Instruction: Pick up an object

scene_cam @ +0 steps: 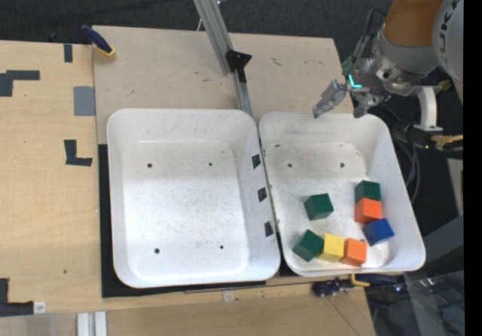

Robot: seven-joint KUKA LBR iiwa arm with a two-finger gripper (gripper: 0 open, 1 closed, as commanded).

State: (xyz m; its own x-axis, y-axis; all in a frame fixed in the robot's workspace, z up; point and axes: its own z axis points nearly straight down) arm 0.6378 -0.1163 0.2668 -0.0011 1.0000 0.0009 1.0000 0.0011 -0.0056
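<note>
Several small cubes lie in the right bin (280, 169), toward its near right corner. A dark green cube (318, 206) sits apart near the middle. A green cube (367, 190), an orange cube (368, 209) and a blue cube (378, 230) line the right wall. Along the front wall sit a green cube (308, 245), a yellow cube (332, 246) and an orange cube (354, 251). My gripper (345, 102) hangs above the bin's far rim, well away from the cubes, open with nothing between its fingers.
The left bin (181, 199) adjoins the right one. A slanted metal post (215, 18) rises behind the bins. A blue-and-yellow clamp (98, 39) lies at the bench's far left. Cables hang to the right of the right bin.
</note>
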